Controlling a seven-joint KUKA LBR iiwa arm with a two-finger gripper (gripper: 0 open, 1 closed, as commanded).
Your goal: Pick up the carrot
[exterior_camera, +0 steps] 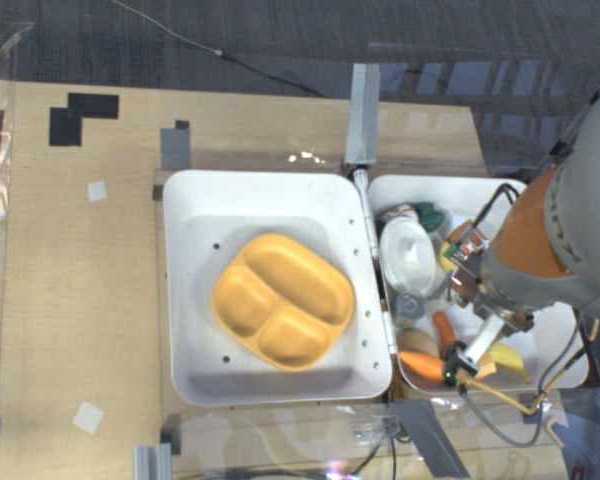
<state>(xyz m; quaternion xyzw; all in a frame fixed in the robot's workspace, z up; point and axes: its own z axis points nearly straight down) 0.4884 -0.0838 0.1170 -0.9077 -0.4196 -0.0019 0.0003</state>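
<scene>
The carrot [421, 367] is an orange tapered piece lying in the front left corner of the right bin [560, 340]. My gripper [472, 286] hangs over the middle of that bin, up and to the right of the carrot and apart from it. The wrist and arm cover what is under it. A short red-orange stick [443, 329] lies between the gripper and the carrot.
The left bin [195, 268] holds a yellow divided plate [283, 299]. Crowded in the right bin are a white cup [408, 252], a grey can [410, 306], a green item [430, 215], a red-and-white item [400, 211] and a yellow banana [507, 357].
</scene>
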